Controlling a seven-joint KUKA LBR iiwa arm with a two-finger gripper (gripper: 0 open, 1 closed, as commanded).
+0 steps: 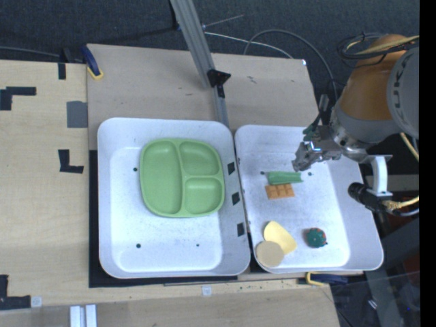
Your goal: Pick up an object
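Table (41, 182) of pale wood filled most of the frame, with black tape marks along its left side and a lighter tan board laid across its upper middle. Two shallow white plastic bins sat side by side on it: the left bin (122, 251) across the centre of the frame, the right bin (340, 210) toward the right. A grey robot arm with an orange band (375, 94) reached in from the right edge, over the upper right corner of the right bin. A grey metal pole (194, 33) ran at a slant from the top of the frame down to the gap between the bins.

A light green plastic plate with three compartments (182, 177) lay in the upper half of the left bin.

At the end of the arm, the claw (303, 161) hung over the upper part of the right bin, just above and to the right of a small flat green piece (284, 177); whether its fingers were spread or pressed together could not be told. The green piece touched the top edge of a small orange waffle-like square (280, 192) just below it. Lower in that bin lay a pale yellow rounded piece (281, 236) touching a tan round disc (270, 254) at the bottom edge, and to their right a small dark green ball with a red spot (315, 237).
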